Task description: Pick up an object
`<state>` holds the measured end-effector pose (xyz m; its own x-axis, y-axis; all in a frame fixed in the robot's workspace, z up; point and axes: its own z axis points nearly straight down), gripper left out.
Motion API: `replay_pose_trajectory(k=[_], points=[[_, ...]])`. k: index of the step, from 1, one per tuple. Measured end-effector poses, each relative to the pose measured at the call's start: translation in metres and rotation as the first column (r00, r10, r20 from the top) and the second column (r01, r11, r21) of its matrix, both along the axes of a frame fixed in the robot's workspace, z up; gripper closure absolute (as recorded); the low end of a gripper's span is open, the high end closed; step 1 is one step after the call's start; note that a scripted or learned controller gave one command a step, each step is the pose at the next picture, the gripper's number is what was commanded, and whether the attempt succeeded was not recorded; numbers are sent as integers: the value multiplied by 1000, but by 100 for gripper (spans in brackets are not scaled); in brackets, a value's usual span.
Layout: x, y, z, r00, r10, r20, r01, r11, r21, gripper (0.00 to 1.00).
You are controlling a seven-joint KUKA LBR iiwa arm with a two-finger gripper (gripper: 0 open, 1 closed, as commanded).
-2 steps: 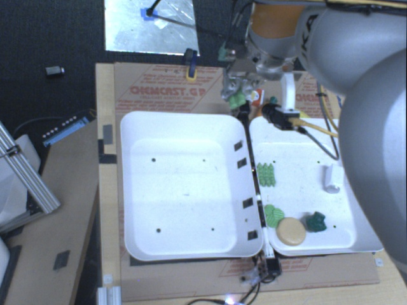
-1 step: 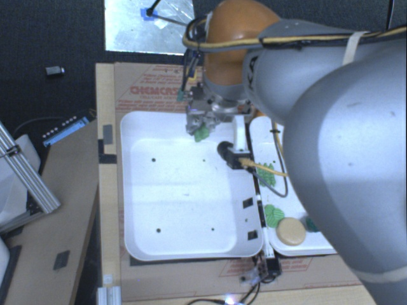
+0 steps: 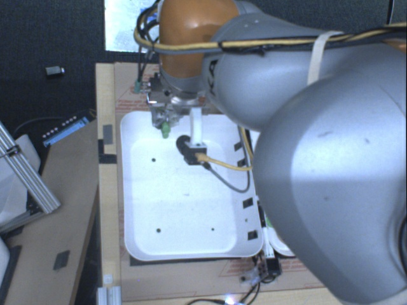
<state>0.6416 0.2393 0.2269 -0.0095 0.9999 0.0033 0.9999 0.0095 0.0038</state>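
The jaws (image 3: 180, 131) (state: cannot tell) hang over 1 white bin (image 3: 146, 234).

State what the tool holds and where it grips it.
Cannot be told: the tool hangs over the left bin, with a small green thing at its tip; no grip is visible.

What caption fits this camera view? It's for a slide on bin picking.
KUKA arm reaching in from the right, its gripper low over the far end of the left white bin.
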Motion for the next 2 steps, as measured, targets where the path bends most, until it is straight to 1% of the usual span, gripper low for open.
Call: replay_pose_trajectory(k=[1,2], points=[[-41,-23,-13,1000,-10,-7,10,1000,-4,100],[-12,-22,68,1000,-6,6,6,1000,0,100]])
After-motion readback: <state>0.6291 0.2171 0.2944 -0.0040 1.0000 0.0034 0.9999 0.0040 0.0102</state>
